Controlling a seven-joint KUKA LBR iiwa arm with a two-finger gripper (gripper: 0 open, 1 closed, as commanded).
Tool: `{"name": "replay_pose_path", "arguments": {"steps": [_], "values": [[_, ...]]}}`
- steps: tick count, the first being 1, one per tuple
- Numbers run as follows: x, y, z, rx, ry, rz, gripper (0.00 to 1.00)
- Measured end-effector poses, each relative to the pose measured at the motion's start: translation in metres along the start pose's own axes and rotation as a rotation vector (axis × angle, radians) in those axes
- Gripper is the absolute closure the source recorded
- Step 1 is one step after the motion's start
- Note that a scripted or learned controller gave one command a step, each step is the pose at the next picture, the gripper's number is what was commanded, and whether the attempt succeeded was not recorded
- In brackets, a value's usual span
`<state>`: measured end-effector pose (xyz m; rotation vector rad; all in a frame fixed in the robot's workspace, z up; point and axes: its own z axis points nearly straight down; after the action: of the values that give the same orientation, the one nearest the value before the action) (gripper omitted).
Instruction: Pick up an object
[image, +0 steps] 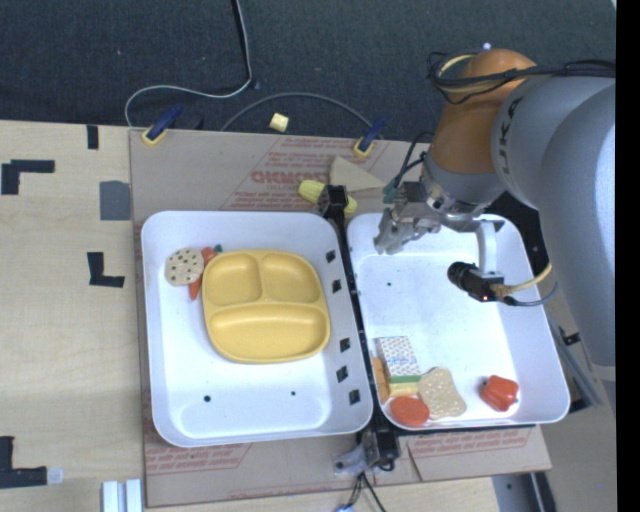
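The gripper (400, 236) hangs at the right bin's (520, 300) far-left corner, can't tell its state, while the toast slice (441, 392) lies along the near edge.

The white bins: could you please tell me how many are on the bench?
2: the left bin holds a yellow tray; the right bin sits beside it.

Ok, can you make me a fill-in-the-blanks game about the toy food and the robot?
1. The yellow tray sits in the ____ bin.
2. The cookie lies at the tray's upper ____ corner.
3. The gripper hangs over the ____ bin.
4. The red pepper is in the ____ bin.

Missing words: left, left, right, right.
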<state>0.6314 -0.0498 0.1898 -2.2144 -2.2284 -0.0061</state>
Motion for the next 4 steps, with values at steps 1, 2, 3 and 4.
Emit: {"name": "replay_pose_path", "arguments": {"steps": [1, 2, 3, 4], "values": [[0.057, -0.045, -0.051, 0.001, 0.0, -0.001, 1.0], [-0.018, -0.085, -0.062, 0.004, -0.005, 0.013, 1.0], [0.01, -0.151, -0.037, 0.011, -0.001, 0.006, 1.0], [0.01, -0.148, -0.038, 0.005, -0.002, 0.006, 0.0]]}}
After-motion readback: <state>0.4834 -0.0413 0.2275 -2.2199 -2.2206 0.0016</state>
